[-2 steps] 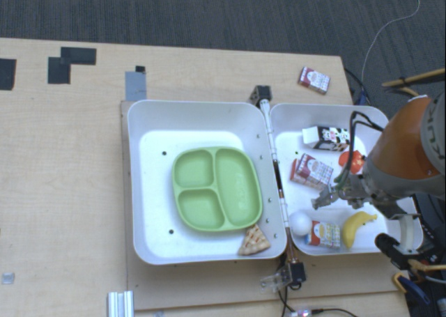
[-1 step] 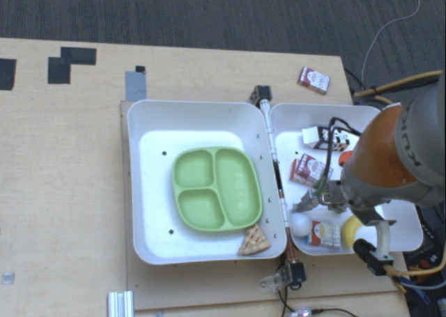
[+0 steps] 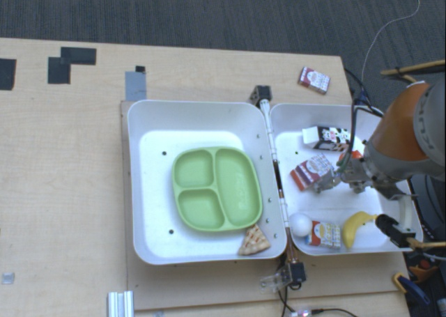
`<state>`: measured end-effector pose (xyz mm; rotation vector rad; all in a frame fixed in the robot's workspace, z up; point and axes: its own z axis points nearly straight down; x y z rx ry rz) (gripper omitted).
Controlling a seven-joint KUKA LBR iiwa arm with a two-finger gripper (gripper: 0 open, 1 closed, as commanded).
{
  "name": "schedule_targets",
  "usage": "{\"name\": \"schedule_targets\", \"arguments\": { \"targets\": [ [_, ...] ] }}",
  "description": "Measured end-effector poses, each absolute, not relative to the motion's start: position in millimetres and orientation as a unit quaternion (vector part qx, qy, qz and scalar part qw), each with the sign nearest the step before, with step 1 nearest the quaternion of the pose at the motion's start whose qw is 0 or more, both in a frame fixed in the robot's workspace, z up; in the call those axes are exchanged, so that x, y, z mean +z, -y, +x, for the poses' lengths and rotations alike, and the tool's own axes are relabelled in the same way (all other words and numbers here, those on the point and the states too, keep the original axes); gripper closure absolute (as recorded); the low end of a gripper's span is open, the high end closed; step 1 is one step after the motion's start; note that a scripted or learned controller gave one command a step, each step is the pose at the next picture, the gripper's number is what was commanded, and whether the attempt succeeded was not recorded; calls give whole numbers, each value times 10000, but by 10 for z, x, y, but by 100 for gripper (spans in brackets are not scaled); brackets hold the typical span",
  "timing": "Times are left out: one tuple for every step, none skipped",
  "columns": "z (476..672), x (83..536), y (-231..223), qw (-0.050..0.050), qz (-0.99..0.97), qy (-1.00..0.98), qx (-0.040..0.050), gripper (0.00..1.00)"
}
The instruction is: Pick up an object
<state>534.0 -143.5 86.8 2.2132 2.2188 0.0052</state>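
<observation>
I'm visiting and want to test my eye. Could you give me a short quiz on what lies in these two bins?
1. True or false: the green divided plate lies in the right bin.
2. What lies against the plate's lower right corner: A) pizza slice, B) banana, C) white ball?
3. Fill in: the gripper hovers beside a red and white ____.

Key: 1 false, it lies in the left bin; 2 A; 3 packet.
</observation>
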Motion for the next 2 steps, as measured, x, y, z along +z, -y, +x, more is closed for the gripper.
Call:
{"name": "schedule_targets", "arguments": {
  "targets": [
    [4897,872,933,46,7059,-7083,31,0],
    [4919,984,932,65,7047,-7095,48,100]
  ]
}}
